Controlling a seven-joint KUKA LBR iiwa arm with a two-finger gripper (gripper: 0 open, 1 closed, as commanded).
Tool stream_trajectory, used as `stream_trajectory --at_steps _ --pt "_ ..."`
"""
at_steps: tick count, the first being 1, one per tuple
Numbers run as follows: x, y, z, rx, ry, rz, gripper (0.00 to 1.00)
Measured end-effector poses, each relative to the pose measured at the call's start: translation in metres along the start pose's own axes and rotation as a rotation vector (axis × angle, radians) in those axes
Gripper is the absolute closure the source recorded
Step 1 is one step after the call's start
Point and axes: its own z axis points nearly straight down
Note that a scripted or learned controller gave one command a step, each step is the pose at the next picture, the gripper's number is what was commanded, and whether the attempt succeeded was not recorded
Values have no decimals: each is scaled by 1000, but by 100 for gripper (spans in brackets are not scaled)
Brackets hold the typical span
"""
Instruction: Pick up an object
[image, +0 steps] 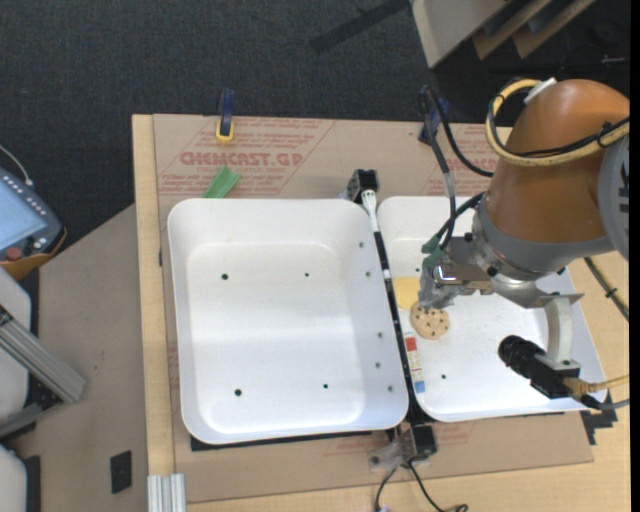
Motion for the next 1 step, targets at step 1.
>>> stream_trajectory --at_steps 1 --pt "-84 -2 16 6 0 16 100"
